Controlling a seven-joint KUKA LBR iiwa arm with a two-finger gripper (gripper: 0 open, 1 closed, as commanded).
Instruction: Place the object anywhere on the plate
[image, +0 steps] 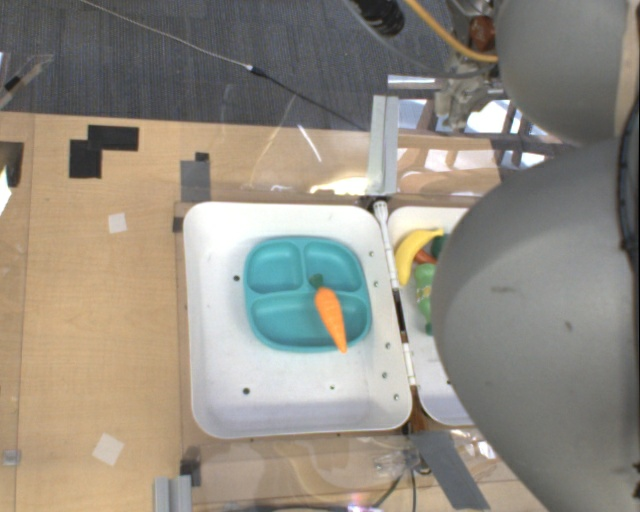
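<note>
An orange carrot (330, 315) with a green top lies on the teal divided plate (275, 280), in the plate's lower right area, its tip reaching the rim. The plate sits in the middle of the left white bin (220, 380). The grey arm (540, 300) looms large over the right side of the view and covers most of the right bin. The gripper end is hidden behind the arm's body.
In the right bin (430, 390), a yellow banana (412, 250) and some green and red items (424, 285) peek out beside the arm. A metal post (383, 145) stands behind the divider between the bins. Wooden bench surrounds both bins.
</note>
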